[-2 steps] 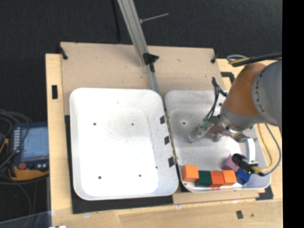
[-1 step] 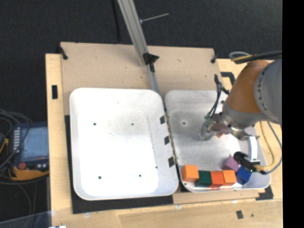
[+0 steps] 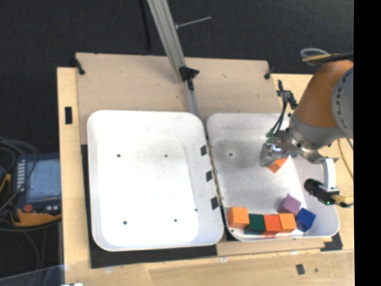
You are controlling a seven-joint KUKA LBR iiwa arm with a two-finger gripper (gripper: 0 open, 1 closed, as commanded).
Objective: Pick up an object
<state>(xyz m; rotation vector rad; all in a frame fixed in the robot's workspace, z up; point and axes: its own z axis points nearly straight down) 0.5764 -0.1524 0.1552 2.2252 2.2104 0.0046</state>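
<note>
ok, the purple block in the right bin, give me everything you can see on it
The purple block is a small cube-like piece, pale violet, matte, possibly wood or foam. It sits near the front of the right bin, turned diagonally to the bin's edges and looking slightly tipped. It lies just behind the row of blocks along the front wall, close to or touching the orange block and the blue block; contact is unclear. The gripper is farther back, apart from it.

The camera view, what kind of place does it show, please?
Probably a robotics lab bench set up for grasping trials: a robot arm reaches over two white bins, small colored blocks lie along the right bin's near edge, and a handheld control pendant sits beside the bench.
</note>
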